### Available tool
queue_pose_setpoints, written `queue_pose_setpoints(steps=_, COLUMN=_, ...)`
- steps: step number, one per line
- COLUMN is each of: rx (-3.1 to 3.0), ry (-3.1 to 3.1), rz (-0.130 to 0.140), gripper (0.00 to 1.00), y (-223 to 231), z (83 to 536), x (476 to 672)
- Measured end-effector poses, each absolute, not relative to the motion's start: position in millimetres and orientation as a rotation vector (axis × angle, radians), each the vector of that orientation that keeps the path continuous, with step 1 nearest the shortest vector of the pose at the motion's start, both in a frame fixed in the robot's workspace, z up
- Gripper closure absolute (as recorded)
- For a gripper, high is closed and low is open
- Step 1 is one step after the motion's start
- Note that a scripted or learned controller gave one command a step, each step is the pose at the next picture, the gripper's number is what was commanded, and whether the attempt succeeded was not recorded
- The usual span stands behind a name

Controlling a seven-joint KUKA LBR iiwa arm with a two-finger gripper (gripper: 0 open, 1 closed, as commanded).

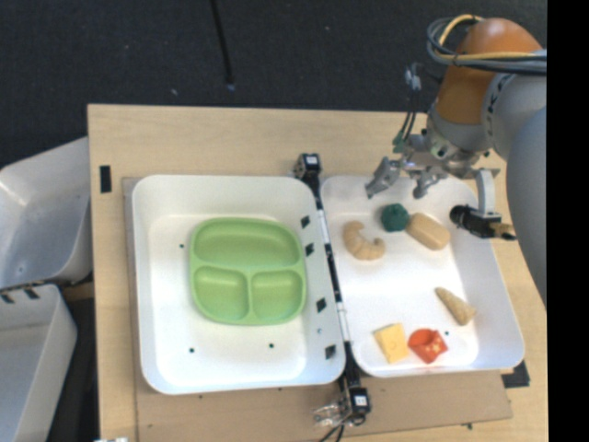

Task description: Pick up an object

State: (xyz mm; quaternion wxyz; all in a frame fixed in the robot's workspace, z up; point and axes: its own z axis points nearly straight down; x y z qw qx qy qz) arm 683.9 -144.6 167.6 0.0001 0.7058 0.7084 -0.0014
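**Right bin: stock and gripper position**

Over the right bin's (479,293) far edge you see the gripper (402,180), fingers spread, holding nothing. Below it lie: green object (395,216), tan roll (428,230), curved pastry (363,241), cheese wedge (391,343), red piece (427,344). Left bin (156,339): green divided plate (247,270).

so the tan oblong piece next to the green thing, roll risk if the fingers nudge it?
Probably. The tan oblong piece looks rounded and smooth, so a side push may roll it toward the green object nearby. It looks rigid and likely light. The gripper hovers close above.
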Motion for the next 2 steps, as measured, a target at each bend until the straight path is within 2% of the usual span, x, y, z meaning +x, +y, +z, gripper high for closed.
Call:
queue_pose_setpoints(steps=1, rx=2.215, ry=2.227, rz=-0.004, gripper=0.00, y=-141, z=108, x=679.8)
queue_pose_setpoints(steps=2, rx=2.209, ry=2.223, rz=0.002, gripper=1.00, y=-142, z=123, x=681.6)
